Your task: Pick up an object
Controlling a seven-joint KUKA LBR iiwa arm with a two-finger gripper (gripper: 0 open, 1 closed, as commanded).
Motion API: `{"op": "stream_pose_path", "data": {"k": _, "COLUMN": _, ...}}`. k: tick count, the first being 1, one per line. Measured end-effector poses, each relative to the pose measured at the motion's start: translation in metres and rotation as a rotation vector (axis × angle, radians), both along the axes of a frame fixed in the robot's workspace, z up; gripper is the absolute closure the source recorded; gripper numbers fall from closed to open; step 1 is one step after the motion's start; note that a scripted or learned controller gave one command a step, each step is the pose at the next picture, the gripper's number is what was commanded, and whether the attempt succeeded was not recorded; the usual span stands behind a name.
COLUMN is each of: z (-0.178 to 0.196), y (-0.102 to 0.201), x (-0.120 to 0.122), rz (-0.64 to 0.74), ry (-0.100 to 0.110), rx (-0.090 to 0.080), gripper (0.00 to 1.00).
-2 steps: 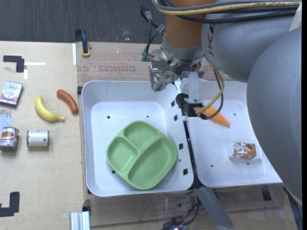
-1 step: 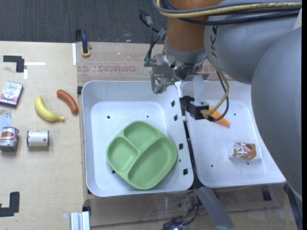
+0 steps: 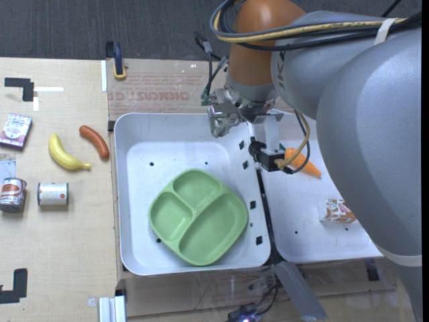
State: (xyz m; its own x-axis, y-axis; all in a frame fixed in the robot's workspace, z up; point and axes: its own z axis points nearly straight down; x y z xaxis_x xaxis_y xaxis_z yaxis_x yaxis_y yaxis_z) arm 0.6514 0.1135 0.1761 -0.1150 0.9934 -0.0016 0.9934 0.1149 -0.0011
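The camera view shows an orange carrot (image 3: 303,164) lying in the right bin (image 3: 301,237), close to that bin's left wall and near its far end, its thin tip pointing toward the right. A black part of the tool (image 3: 267,157) sits just left of the carrot's thick end, over the divide between the two bins; whether the two touch cannot be told, and the tool's state cannot be told either. Above it rise the silver wrist and the orange band of the arm (image 3: 362,92), whose grey bulk covers the right side of the view. Farther toward the near right of the same bin lies a small crumpled packet (image 3: 337,212). The left bin (image 3: 127,180) holds a green divided plate (image 3: 198,216). On the desk (image 3: 60,260) to the left lie a banana (image 3: 65,153), a sausage (image 3: 94,141), two small cans (image 3: 52,194) and a flat packet (image 3: 15,131).
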Motion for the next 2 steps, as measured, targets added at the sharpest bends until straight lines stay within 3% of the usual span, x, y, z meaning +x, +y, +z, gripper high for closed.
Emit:
{"op": "stream_pose_path", "data": {"k": 1, "z": 0.0469, "y": -0.0007, "x": -0.014, "rz": -0.22, "ry": 0.0, "rx": 0.0, "gripper": 1.0}}
{"op": "stream_pose_path", "data": {"k": 2, "z": 0.0382, "y": 0.0055, "x": -0.0174, "rz": 0.019, "ry": 0.0, "rx": 0.0, "gripper": 1.0}}
